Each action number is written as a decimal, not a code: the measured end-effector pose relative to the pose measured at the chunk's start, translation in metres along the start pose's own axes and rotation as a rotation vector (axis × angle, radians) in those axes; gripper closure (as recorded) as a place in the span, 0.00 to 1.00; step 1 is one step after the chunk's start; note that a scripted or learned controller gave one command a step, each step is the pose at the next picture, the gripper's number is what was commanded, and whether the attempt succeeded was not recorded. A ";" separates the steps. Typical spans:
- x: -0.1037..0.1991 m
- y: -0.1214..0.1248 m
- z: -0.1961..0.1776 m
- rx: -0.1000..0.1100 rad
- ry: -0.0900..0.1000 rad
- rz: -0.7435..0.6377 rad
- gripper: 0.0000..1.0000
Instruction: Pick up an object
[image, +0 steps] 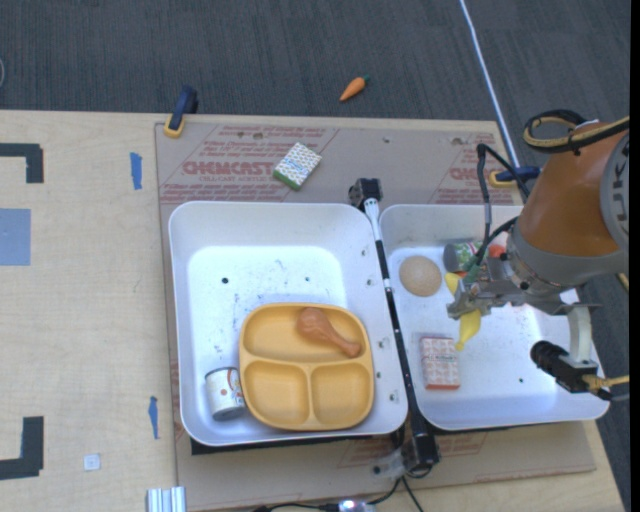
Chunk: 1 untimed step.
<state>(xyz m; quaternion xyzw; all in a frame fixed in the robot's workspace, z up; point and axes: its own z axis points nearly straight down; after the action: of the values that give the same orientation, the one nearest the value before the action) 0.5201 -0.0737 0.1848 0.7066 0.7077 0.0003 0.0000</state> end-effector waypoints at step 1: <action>0.057 -0.014 0.000 0.002 0.001 0.000 1.00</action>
<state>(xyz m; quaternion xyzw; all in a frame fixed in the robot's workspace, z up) 0.5060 -0.0168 0.1847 0.7065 0.7077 -0.0001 -0.0012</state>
